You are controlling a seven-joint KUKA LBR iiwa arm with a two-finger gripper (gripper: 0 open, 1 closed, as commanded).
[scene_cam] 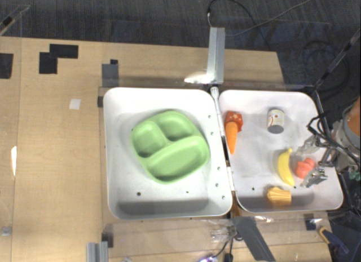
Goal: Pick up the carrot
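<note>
My gripper (pixel 314 168) sits at the right bin's (pixel 256 199) right edge, over a small red-orange item (pixel 305 167); finger state: can't tell. Carrot (pixel 231 133) lies well to my left, against that bin's left wall, long axis running far-to-near, tip toward near. Same bin holds a banana (pixel 285 167), a small can (pixel 275 120), a yellow-orange piece (pixel 278 195). Left bin (pixel 121 199) holds a green divided plate (pixel 170 145).
</note>
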